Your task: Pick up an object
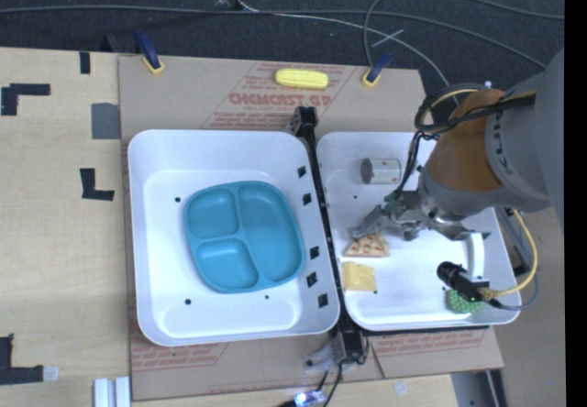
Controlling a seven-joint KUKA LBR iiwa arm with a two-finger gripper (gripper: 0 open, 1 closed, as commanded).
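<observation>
My gripper (371, 225) reaches down into the right bin (417, 312), its fingertips just above a pizza-slice toy (367, 247). A yellow cheese-like block (359, 278) lies in front of that slice, near the bin's left wall. Toward the bin's back sits a small grey can (379, 170) on its side. A green object (458, 302) peeks out at the front right, partly hidden by the robot. Nothing shows between the fingers.
The left bin (160, 304) holds a blue divided plate (244, 236). A yellow banana-like toy (301, 78) rests on the cardboard behind the bins. The arm's orange band (463, 153) and grey body cover the right bin's right side.
</observation>
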